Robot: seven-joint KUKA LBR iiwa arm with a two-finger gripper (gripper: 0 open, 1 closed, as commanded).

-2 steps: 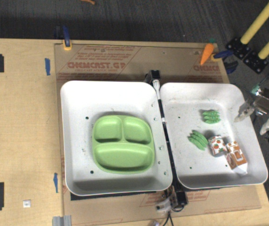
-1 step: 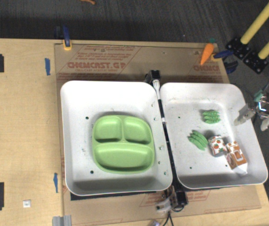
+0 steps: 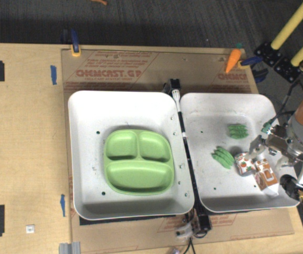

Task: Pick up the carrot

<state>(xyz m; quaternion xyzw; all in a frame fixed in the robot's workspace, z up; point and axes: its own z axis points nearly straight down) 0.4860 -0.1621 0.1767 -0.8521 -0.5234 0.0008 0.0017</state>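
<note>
"Two shallow white plastic bins, side by side. Found what in the left bin [image 3: 82, 142]?"

"Found a pale green divided plastic plate [image 3: 139, 160], flat in the middle. Nothing else made out there."

"And in the right bin [image 3: 220, 102]?"

"Spotted a ruffled dark green leafy piece [image 3: 238, 130] and a longer green leafy bundle [image 3: 223, 156], near each other but apart. Saw the two-finger gripper with orange-and-white pads [image 3: 255, 172] just right of the bundle, low over the bin floor, fingers spread, gripping nothing."

"Located the small orange carrot with a green top [image 3: 233, 60]?"

"Located outside both bins, on the brown cardboard sheet [image 3: 109, 70], beyond the right bin's far rim and well apart from the gripper. Not touched."
</note>
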